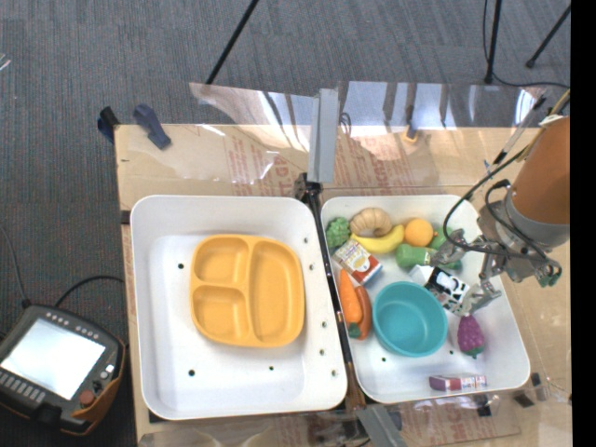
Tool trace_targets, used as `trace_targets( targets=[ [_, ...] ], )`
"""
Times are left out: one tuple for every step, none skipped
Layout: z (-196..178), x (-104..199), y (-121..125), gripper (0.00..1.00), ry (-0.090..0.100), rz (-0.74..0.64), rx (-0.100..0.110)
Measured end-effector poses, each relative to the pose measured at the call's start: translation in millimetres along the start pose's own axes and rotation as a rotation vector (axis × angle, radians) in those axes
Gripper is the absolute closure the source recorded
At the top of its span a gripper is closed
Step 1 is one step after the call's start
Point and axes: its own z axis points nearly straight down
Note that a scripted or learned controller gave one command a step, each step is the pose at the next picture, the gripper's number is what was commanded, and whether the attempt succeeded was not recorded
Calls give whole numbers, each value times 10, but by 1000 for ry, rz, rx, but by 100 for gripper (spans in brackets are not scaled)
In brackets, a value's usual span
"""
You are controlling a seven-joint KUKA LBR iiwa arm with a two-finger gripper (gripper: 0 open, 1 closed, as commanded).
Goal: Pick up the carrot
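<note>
Two white bins sit on one tabletop [223,161]: left bin [154,343], right bin [507,357]. Left bin: 1 yellow divided tray [248,290]. Right bin, 1 of each: carrot [350,303], teal bowl [410,318], banana [382,241], orange [418,232], broccoli [337,233], tan shell-shaped pastry [372,220], red-and-white carton [358,262], green veg [411,255], black-and-white carton [448,288], purple grape bunch [470,335], small tube [457,382] — 11 items approx.

Glossy plastic carrot [350,303], smooth white bins [149,250]
</note>
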Motion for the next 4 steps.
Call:
trace_targets(
  targets=[
    [-80, -9, 17, 100, -1, 2, -5],
    [-1767, -360, -177, 100, -5, -278, 1],
    [-1006, 590, 67, 100, 6, -506, -12],
    [-1017, 586, 62, 0, 4, -505, -10]
  ],
)
